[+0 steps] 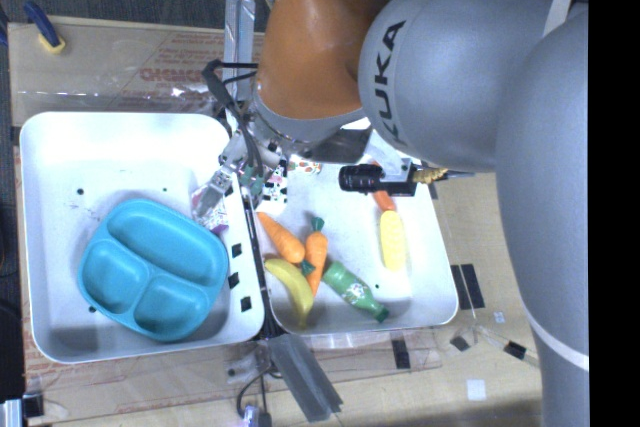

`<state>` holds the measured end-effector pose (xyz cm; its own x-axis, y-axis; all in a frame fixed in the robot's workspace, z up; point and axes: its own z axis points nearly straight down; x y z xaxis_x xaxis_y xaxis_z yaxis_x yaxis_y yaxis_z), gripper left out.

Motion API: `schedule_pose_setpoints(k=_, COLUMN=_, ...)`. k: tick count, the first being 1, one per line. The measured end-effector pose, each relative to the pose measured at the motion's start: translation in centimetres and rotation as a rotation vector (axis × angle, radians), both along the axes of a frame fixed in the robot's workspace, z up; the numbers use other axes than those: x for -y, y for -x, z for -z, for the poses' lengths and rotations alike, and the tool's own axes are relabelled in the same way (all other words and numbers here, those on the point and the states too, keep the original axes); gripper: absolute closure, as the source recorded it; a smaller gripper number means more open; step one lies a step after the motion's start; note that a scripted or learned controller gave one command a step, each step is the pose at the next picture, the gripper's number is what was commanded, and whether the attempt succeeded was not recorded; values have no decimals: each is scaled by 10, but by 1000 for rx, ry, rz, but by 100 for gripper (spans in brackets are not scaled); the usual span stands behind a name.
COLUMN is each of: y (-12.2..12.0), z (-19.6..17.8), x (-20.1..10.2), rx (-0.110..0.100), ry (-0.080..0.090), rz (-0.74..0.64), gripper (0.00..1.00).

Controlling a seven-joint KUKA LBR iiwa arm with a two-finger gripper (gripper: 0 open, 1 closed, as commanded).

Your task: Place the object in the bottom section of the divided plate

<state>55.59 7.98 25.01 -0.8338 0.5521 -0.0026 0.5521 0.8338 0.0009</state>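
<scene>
Arm (440, 65) hides the right bin's (430, 305) upper part and back rim. Gripper (215, 193) partly blurred, whatever sits between its tips too small to tell. Arm cut off at the right edge.

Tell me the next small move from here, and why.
Probably ease the gripper left and down toward the blue divided plate. It hangs over the left bin's right edge, just beside the plate's upper right rim, short of the bottom sections. Whether it carries anything I cannot tell.

Grey arm (470, 65), orange band (312, 50), black "KUKA" lettering, black cables
</scene>
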Motion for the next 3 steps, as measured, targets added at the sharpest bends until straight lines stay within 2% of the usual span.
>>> schedule_pose_setpoints(k=3, y=0, z=0, x=0, rx=0, ry=0, rz=0, gripper=0)
